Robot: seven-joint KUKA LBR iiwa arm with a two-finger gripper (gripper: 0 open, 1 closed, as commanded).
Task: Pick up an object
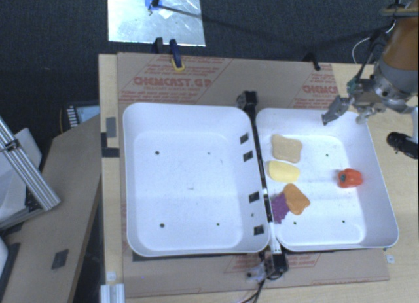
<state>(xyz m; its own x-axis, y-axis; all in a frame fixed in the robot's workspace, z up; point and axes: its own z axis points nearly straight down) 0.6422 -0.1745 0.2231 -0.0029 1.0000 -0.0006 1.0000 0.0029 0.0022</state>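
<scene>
Camera view placed the gripper point(346, 110) above the far right corner of the right bin point(376, 184), hanging from the grey arm point(399, 66) with its orange band; the fingers were seen spread apart, and nothing was held between them. Well apart from it, the candidate objects were laid out on the bin floor: a tan piece point(287, 147) near the far left edge, a yellow piece point(284, 171) just beside it toward the near side, an orange piece point(296, 199) and a purple piece point(279, 208) touching each other against the left wall, and a red-orange object point(350, 178) alone toward the right edge. A miss was judged likely if a descent were aimed at the crowded left-hand group, where a finger could be caught on the wall or two pieces pinched together; the small rounded red-orange object could be rolled away by an off-centre closure. The left bin point(190, 177) was set alongside, both resting on printed cardboard point(216, 79) on the bench, with a foil sheet point(156, 6) on dark flooring beyond.
</scene>
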